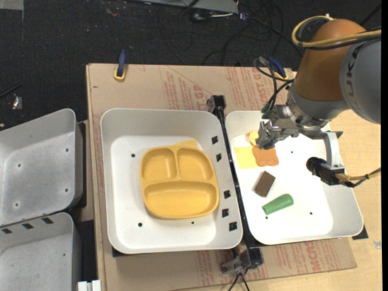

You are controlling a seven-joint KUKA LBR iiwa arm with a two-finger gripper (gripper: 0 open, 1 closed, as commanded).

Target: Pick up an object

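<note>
My gripper [264, 139] hangs low over the back left part of the right bin [339, 223], right above an orange piece [266, 157] and beside a flat yellow piece [244, 157]. A small yellow bit [253, 137] peeks out by the gripper tip. Nearer the front of the same bin lie a brown block [264, 183] and a green cylinder [277, 204]. Nothing is visibly held.
The left bin [121, 223] holds a yellow divided tray [179, 182]. A row of black clips runs along the divider between the bins. The arm's grey and orange body covers the right bin's back right corner.
</note>
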